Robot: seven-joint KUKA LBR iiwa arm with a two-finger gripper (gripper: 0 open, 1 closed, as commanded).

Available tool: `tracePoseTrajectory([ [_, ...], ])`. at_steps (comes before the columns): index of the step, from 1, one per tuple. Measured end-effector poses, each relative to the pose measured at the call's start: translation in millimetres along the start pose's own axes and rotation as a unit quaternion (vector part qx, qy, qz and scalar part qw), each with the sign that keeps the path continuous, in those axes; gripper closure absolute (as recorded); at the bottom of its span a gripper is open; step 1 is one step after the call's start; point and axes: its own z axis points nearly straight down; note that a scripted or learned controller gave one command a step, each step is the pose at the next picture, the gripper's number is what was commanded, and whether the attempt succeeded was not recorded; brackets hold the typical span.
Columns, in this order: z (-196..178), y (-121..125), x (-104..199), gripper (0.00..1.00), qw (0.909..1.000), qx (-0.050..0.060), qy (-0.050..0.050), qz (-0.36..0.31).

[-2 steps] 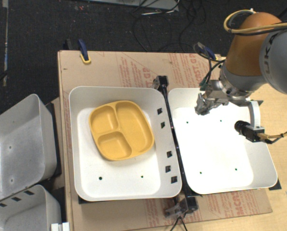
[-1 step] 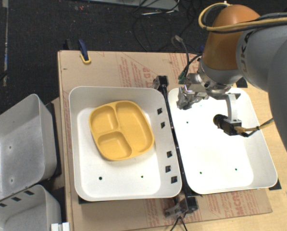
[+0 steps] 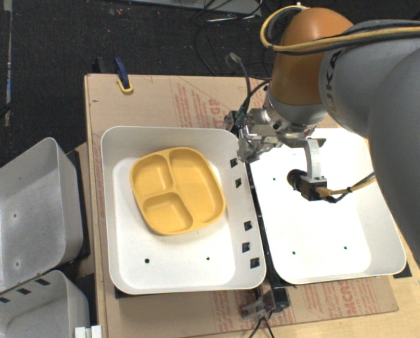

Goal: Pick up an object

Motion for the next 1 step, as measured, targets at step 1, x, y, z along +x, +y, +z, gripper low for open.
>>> tracePoseTrajectory([
  [1, 7.4, 8.3, 56.0, 1.0, 1.0, -0.001, 0.0, 0.001],
])
